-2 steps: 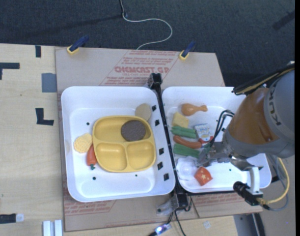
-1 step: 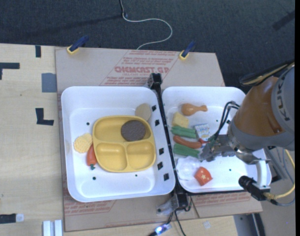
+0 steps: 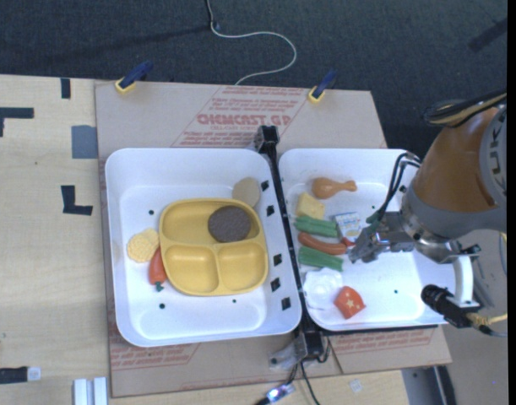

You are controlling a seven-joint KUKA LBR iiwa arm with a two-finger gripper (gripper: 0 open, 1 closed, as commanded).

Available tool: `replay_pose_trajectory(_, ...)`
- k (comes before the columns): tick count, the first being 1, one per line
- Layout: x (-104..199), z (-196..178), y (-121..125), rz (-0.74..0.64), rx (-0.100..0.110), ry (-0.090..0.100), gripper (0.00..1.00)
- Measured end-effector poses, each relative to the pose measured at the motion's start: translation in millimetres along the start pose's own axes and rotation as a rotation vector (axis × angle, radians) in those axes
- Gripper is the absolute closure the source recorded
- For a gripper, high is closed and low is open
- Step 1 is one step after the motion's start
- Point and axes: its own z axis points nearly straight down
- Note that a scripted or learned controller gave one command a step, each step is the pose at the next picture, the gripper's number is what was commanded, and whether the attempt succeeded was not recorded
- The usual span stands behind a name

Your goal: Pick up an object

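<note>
Hotdog [image 3: 323,245] lies lengthwise left-right, right end beside the tool [image 3: 359,251].

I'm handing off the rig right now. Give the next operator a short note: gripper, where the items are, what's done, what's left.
Gripper: low in the right bin, beside the hot dog and green pieces; grip unclear.
Right bin also holds a drumstick, cheese and red piece.
Left bin: yellow tray with brown patty.
Done: nothing visibly lifted.
Left: pick up an object.
</note>
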Motion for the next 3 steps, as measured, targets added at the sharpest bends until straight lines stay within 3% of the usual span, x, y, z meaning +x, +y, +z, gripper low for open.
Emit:
replay_pose_trajectory(1,1,-35,1,0.001,-0.001,0.0,1.0)
replay_pose_trajectory(3,49,-42,72,-0.002,0.001,0.001,1.0)
